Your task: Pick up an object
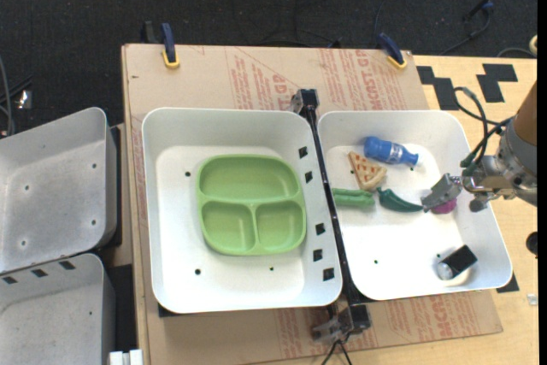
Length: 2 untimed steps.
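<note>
Dark carpet and a tangle of cables run behind the setup, and the tabletop (256,68) is a cardboard-looking sheet clamped at the back with two yellow clips. Two white bins sit on it side by side. The left bin (162,184) has a green divided plate (252,203) lying flat in the middle, three compartments, nothing in any of them.

The right bin (410,256) is where the stuff is. Near the back there's a blue bottle (391,151) on its side, and just in front of it a pizza slice toy (367,172). Below that a green pod (354,198) lies flat, with a darker green curved piece (398,201) just to its right, end to end or close to it. A small black-and-white block (455,262) sits alone toward the front right corner.

The arm comes in from the right over the bin's right wall, and the tool (446,192) is down low near that side. A purple thing (443,203) sits right at the tips, looks like it's pinched between the fingers, so I'd say clenched on it. The dark green piece's right end stops just short of the tool. The other items are off to its left, the block well in front of it.
</note>
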Motion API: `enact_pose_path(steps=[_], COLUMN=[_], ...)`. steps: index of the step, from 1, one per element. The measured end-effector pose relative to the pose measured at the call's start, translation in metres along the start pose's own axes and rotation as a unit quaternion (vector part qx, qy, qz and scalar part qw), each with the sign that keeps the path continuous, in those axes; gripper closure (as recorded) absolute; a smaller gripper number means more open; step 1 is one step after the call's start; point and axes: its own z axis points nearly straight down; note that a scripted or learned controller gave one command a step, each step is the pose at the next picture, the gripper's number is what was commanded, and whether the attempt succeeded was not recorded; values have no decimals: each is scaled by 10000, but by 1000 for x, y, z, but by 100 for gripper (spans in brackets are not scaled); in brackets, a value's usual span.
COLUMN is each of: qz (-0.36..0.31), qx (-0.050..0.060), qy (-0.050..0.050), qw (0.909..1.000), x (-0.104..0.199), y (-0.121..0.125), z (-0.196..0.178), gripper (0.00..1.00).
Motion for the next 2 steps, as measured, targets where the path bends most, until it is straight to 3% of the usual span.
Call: enact_pose_path(steps=[1, 2], qz=[-21, -7], qx=[-63, -51], qy=[-13, -10], qw=[10000, 10000], x=[1, -3], y=[2, -2], z=[-7, 38], gripper=[0, 0])
